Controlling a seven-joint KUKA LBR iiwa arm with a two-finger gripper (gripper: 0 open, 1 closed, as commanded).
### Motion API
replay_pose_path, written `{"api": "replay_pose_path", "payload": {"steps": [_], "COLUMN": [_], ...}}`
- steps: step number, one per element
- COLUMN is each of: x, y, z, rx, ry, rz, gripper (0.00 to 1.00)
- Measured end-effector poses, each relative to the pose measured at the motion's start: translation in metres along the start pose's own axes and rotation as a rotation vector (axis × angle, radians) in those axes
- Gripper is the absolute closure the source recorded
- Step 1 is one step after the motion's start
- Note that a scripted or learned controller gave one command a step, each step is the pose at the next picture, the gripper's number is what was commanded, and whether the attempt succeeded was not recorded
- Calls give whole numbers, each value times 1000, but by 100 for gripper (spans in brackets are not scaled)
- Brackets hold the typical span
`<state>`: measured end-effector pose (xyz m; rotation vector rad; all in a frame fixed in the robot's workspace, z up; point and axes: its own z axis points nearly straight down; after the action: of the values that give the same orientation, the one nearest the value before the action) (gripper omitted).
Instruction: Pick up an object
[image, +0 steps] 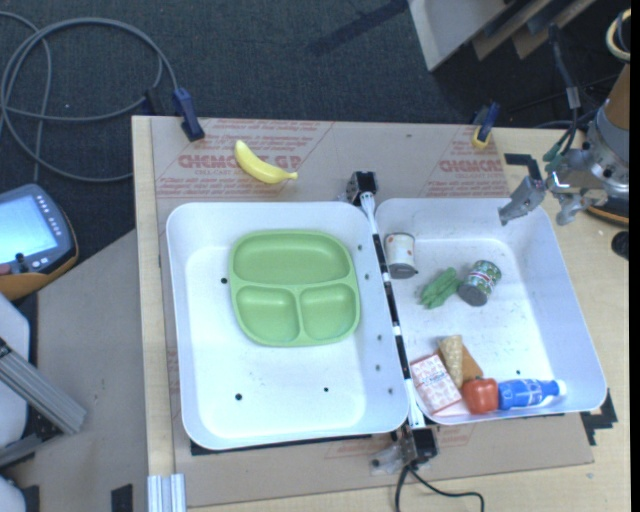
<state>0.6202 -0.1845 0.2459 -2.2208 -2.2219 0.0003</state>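
The right bin (560, 270) holds several objects. A small white cup (400, 253) lies by its left wall, with a green leafy toy (437, 288) and a green-labelled can (480, 282) near the middle. At the front lie a tan bread piece (457, 357), a red-and-white packet (432, 382), a red round fruit (480, 395) and a blue bottle (528, 392). My gripper (546, 205) hovers over the bin's far right corner, open, with nothing between its fingers. It is well apart from all the objects.
The left bin (200, 380) bears a green divided plate (295, 286). A yellow banana (263, 165) lies on the cardboard behind the left bin. Blue clamps (187, 112) hold the board's far edge. A tablet (30, 230) sits off the bench at left.
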Motion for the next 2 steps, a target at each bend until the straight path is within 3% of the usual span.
{"api": "replay_pose_path", "payload": {"steps": [1, 2], "x": [19, 32], "y": [-22, -18], "z": [117, 158], "rx": [1, -5], "ry": [0, -1], "rz": [1, 0], "gripper": [0, 0]}}
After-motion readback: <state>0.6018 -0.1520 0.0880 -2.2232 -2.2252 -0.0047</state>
